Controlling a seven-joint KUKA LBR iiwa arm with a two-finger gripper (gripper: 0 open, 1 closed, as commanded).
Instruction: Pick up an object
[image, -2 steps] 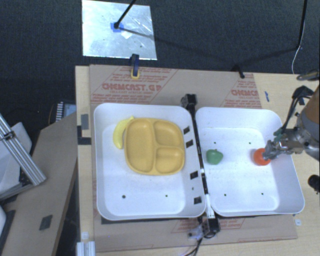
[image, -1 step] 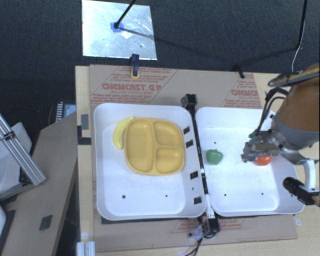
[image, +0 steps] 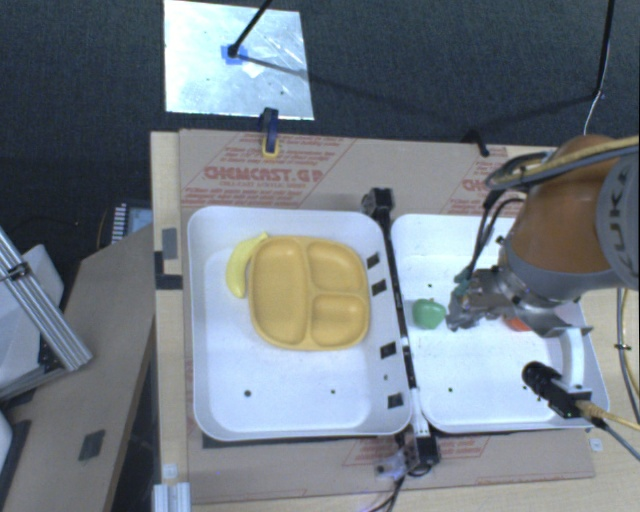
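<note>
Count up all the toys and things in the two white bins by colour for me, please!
Yellow: 2, the divided tray and the banana tucked at its left edge, both in the left bin.
Green: 1, a small round thing in the right bin.
Orange-red: 1, a bit peeking from under the arm, too hidden to name.
Total: 4

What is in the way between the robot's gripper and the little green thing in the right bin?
Nothing visible. The gripper sits in the right bin, just beside the small green object, with only bare white bin floor between them. The yellow divided tray lies apart in the left bin.
</note>
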